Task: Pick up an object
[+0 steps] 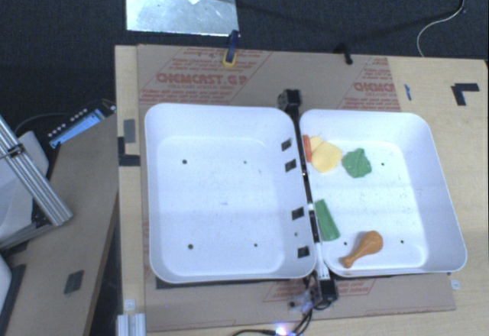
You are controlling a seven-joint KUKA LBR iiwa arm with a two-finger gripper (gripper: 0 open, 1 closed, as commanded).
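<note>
Toys lie in the right bin (435, 174), none lifted.
Chicken leg (362, 247) near the front, green leaf (356, 163) and yellow piece (325, 156) farther back; green stick (326, 220) and orange piece (307, 147) hug the left wall, partly hidden.

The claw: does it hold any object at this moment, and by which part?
It cannot be told. The four objects lie loose in the right bin: the drumstick, green stick, green leaf and yellow piece.
</note>
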